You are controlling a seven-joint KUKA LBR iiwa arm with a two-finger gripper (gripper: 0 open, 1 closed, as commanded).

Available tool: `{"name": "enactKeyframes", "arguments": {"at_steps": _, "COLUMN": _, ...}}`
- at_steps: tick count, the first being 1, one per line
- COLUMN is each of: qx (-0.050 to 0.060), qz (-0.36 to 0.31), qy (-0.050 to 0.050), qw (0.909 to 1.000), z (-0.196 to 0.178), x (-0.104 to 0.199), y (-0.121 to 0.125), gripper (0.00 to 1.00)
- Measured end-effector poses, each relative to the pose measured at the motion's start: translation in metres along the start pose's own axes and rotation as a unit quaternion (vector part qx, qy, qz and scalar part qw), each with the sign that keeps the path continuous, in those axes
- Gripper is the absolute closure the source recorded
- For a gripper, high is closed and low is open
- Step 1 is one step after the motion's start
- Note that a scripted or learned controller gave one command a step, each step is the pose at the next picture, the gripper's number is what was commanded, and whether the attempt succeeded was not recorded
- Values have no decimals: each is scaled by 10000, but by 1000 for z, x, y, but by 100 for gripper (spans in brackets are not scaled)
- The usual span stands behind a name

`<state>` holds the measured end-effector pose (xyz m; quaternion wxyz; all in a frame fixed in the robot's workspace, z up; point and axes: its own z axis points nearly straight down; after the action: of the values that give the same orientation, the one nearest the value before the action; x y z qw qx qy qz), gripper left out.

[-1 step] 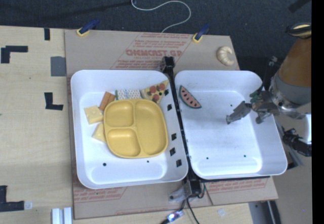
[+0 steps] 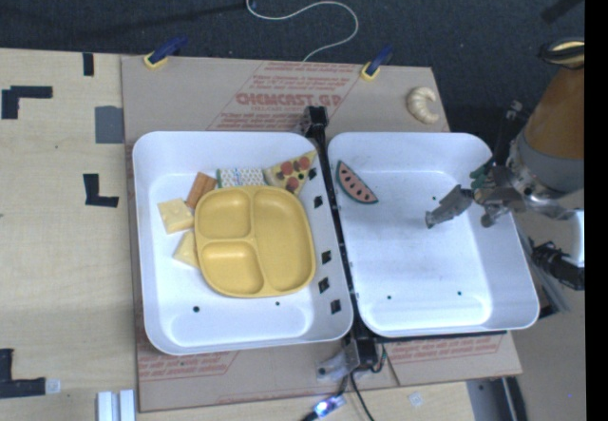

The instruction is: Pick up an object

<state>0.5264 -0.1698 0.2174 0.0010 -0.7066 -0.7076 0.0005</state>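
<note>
Tool (image 2: pixel 446 212) hangs over the right bin (image 2: pixel 418 310), holding nothing that I can see; I cannot tell its opening. Nearest target, the watermelon slice (image 2: pixel 356 184), lies flat near the bin divider. My worry: closing on something so thin could skid it aside.

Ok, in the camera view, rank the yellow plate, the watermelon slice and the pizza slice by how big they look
1. Yellow plate, by far the largest.
2. Watermelon slice and pizza slice look close in size; the plate partly covers the pizza slice, so I won't rank those two.
</note>
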Motion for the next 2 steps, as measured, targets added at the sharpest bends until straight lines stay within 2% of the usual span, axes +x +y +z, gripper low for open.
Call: {"name": "enactKeyframes", "arguments": {"at_steps": 2, "qx": 24, "qz": 3, "qy": 4, "qw": 10000, "z": 129, "x": 2, "y": -7, "gripper": 0}}
